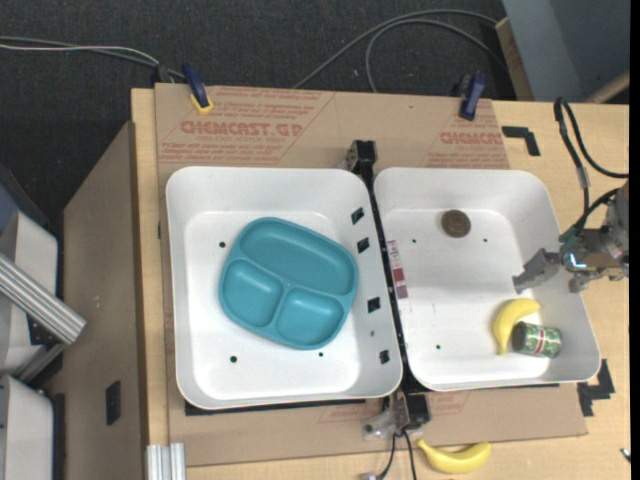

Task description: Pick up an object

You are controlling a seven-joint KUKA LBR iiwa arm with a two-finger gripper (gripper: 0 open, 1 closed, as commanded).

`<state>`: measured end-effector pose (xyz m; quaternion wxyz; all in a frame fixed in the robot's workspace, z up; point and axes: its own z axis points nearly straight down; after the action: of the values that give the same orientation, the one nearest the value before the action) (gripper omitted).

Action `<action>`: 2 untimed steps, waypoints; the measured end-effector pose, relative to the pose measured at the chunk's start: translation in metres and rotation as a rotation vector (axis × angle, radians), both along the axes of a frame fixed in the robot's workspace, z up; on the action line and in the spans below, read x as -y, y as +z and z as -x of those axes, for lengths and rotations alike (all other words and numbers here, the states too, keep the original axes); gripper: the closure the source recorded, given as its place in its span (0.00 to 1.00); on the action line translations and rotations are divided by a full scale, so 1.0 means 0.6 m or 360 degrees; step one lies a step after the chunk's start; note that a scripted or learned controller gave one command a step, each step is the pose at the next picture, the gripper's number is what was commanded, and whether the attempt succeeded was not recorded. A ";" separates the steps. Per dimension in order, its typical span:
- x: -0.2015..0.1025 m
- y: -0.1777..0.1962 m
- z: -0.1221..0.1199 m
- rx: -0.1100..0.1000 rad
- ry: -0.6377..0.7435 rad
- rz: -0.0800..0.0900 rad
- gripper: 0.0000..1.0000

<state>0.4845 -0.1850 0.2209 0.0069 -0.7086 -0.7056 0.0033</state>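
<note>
Cardboard sheeting is covering the bench (300, 118), clamped at the back, and two white bins are sitting on it side by side. A teal divided plate (288, 282) is lying in the left bin (190, 268). Over in the right bin (470, 368), a banana (510, 320) is curling against a small can (537, 340), and a brown disc (456, 223) is resting near the back. The gripper (545, 266) is hanging at that bin's right rim, fingers spread, gripping nothing.

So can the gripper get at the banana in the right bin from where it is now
Probably yes. The gripper sits above the right bin, near the banana, nothing between them, though a can touches the banana.
</note>
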 end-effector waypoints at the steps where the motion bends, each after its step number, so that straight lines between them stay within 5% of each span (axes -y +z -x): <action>1: -0.001 0.011 -0.005 0.0021 0.0007 0.0006 0.00; 2: -0.009 -0.067 0.007 0.0013 0.0006 0.0002 0.00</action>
<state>0.4800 -0.1793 0.1809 0.0034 -0.7072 -0.7070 0.0008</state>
